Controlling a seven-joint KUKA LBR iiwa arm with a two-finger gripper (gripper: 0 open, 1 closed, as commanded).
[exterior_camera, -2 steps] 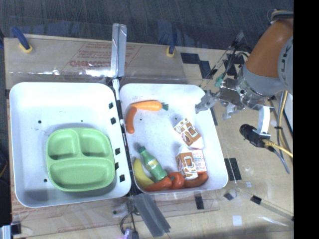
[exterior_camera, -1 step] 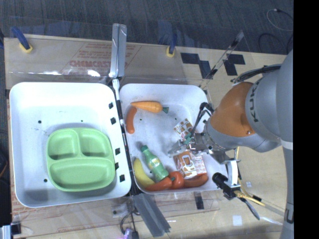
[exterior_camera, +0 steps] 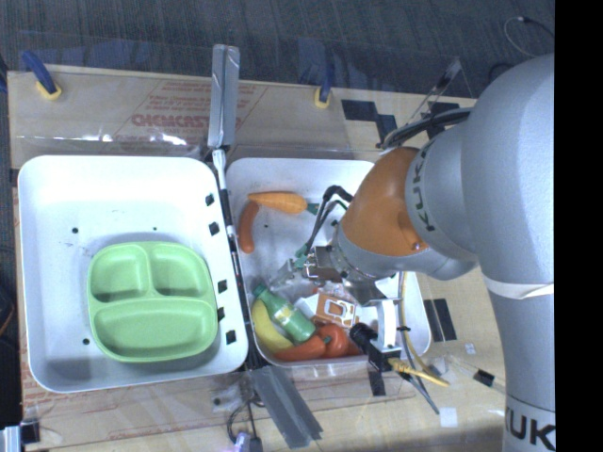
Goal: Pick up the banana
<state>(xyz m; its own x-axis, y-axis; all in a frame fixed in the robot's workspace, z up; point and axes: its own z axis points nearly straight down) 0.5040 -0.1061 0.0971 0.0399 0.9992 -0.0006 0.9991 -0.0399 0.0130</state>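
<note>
The yellow banana (exterior_camera: 263, 329) lies in the front left corner of the right bin (exterior_camera: 283, 172). A green bottle (exterior_camera: 287, 315) lies across it and hides much of it, and a red pepper (exterior_camera: 314, 347) rests against its front side. My gripper (exterior_camera: 347, 301) hangs low over the middle of the right bin, below the arm's orange band (exterior_camera: 382, 217). It is just right of the banana and the bottle. The arm hides part of the gripper, and nothing shows clearly held in it.
An orange carrot (exterior_camera: 276, 201) and a curved orange piece (exterior_camera: 246, 226) lie at the back of the right bin. The left bin (exterior_camera: 57, 182) holds a green divided plate (exterior_camera: 151, 301). A grey divider (exterior_camera: 223, 102) stands between the bins.
</note>
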